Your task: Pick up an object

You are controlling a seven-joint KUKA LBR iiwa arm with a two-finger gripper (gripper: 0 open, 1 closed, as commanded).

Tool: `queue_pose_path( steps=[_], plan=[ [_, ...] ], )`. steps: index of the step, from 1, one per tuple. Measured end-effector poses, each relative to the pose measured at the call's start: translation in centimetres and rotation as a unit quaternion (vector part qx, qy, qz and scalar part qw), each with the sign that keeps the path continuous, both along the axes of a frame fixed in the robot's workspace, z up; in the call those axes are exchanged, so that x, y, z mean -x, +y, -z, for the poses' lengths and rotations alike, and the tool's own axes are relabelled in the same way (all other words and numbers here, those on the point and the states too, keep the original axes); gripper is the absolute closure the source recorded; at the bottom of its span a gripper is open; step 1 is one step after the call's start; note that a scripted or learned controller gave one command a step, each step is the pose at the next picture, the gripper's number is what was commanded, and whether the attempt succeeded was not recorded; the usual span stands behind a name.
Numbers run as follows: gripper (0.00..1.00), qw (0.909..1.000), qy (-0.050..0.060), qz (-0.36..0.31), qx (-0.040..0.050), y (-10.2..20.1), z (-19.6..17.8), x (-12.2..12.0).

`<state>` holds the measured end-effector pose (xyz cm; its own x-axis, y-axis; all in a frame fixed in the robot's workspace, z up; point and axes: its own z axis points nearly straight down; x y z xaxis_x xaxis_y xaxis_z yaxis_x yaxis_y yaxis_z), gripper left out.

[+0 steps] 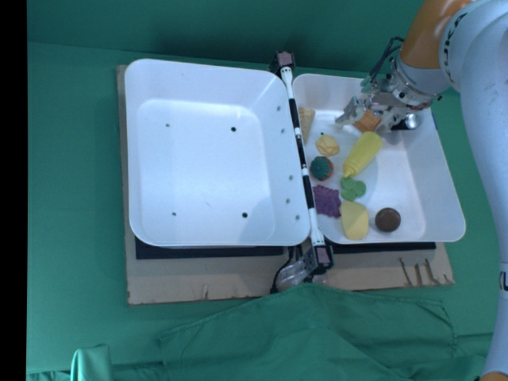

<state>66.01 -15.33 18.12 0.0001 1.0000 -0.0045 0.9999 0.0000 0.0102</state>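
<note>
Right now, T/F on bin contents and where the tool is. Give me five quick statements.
1. All the objects lie in the right bin. True.
2. The tool is over the left bin. False: it is at the far end of the right bin, by an orange object.
3. The brown ball touches the purple object. False: they lie apart.
4. The yellow bottle lies on its side. True.
5. The arm is blue. False: grey with an orange band.
</note>
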Motion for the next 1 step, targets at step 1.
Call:
queue_pose_path(
  steps=[1],
  plan=[
    [1.0,1.0,-0.004,0.002,0.0019,-0.24,-1.87,-0.11]
  ],
)
